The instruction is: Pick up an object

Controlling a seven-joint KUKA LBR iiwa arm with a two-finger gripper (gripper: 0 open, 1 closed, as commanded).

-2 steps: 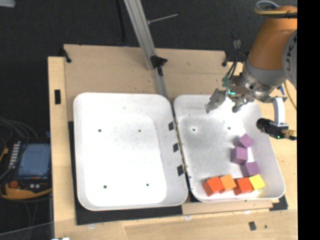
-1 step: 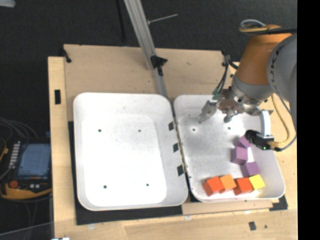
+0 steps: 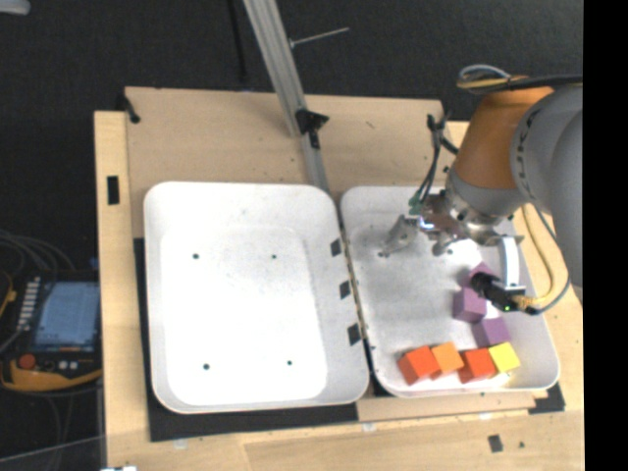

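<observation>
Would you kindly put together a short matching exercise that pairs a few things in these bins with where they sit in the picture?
Things:
1. yellow block
2. claw
3. left bin
4. upper purple block

Places:
A. upper part of the right bin
B. far right of the row along the right bin's near edge
C. beside the right bin, on the side away from the arm
D. mid right bin, above the row of blocks

Pairs: 1-B, 2-A, 3-C, 4-D

Metal pole slants over bench; blue-screened pendant with cables left of bench.
</observation>
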